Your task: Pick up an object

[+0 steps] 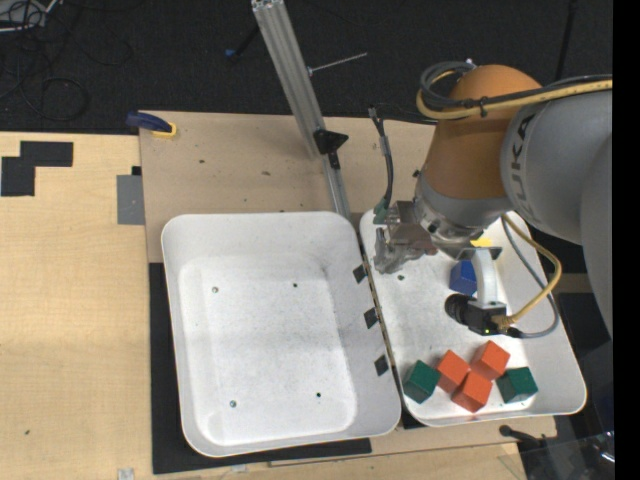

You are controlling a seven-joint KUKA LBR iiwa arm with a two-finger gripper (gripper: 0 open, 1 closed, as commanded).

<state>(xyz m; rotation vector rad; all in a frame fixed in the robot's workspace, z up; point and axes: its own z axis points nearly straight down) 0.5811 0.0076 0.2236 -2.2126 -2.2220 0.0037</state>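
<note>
gripper [393, 251] over right bin [425, 308], finger state can't tell, nothing visibly held. approach step; next: move toward blocks [470, 376] and descend.

My own wrist is hiding most of the blue block [462, 276] and the right bin's [560, 393] far end.
</note>
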